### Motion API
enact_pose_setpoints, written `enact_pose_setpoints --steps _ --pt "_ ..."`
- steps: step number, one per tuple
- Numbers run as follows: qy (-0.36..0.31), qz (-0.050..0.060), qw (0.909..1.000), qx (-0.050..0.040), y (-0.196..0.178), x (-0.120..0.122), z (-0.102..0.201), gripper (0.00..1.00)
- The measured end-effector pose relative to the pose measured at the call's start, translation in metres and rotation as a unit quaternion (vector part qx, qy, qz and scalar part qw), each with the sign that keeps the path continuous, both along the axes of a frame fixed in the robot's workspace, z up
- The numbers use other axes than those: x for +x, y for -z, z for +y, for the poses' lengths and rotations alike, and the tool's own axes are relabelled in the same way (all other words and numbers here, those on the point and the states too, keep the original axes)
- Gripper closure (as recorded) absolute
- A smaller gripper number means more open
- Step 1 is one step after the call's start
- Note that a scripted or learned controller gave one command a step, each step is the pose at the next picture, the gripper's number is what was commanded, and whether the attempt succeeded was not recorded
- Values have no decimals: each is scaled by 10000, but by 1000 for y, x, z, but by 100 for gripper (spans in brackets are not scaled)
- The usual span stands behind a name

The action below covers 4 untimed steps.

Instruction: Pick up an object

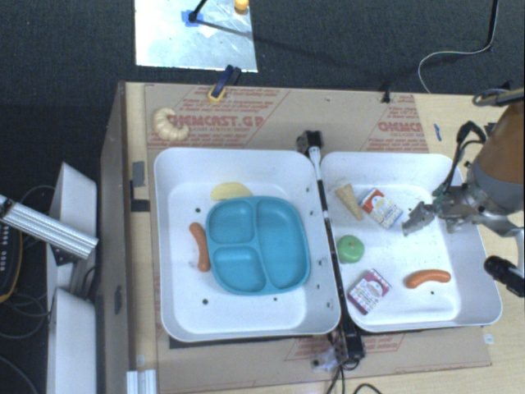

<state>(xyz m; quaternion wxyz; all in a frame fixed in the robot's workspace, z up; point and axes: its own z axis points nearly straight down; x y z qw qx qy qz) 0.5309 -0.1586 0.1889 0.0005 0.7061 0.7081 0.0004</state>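
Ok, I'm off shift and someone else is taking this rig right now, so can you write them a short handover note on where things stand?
End effector: over the right bin, near its upper right part; nothing seen between its fingers, open or shut unclear.
Right bin holds: red-and-white carton, cone-shaped item, green round object, small maroon packet, orange sausage.
Left bin holds: blue divided tray, a second sausage to its left, a yellow piece behind it.
Done: arm is in position over the right bin.
Left: nothing picked yet; the carton lies nearest.
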Motion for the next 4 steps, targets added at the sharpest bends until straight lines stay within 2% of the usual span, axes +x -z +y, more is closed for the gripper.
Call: enact_pose_setpoints --steps 1,2,3,4 --pt "-3 8 10000 2 81 53 27 0" --pt "-9 -7 10000 1 104 137 50 0" --pt "-26 -22 10000 -8 93 138 49 100" --pt "-32 -19 10000 -9 93 138 49 0"
